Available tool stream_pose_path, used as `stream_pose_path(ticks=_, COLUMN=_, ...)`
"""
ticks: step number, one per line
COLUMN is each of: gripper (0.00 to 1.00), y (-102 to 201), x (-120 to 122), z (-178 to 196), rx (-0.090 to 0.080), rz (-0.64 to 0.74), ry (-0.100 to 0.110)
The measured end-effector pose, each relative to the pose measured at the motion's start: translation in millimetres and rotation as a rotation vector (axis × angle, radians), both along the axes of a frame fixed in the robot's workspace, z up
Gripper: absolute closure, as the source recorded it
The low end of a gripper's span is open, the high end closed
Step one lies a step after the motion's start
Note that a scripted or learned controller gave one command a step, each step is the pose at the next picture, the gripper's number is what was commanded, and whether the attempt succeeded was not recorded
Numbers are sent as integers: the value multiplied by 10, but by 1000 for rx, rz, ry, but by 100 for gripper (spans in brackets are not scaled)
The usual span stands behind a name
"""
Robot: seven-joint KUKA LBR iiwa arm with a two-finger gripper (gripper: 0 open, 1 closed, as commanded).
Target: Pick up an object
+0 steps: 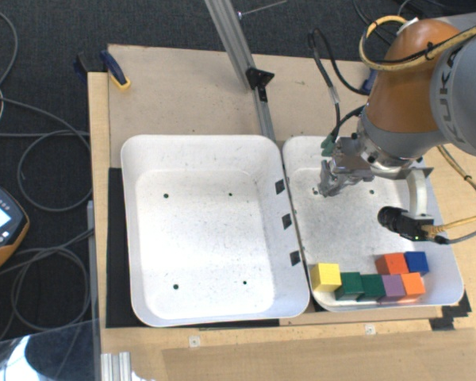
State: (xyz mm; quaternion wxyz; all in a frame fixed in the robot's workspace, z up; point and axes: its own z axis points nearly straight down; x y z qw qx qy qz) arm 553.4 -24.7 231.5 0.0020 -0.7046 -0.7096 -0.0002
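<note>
Closest to me, small, stiff-looking coloured cubes, the yellow block point(327, 275) outermost and easiest to pinch by its flat sides, crowd the right white plastic bin's point(452, 270) near edge, while farther back the metal two-finger gripper point(331, 182) hovers above bare floor, nothing in it.

Grey arm point(464, 86) with a rounded orange band point(404, 70) — yellow and black cables looping off it
</note>
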Motion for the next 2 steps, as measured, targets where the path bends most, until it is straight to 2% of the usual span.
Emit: stream_pose_path(ticks=2, gripper=100, y=1119, x=57, z=154, rx=0, rz=1, ry=-4)
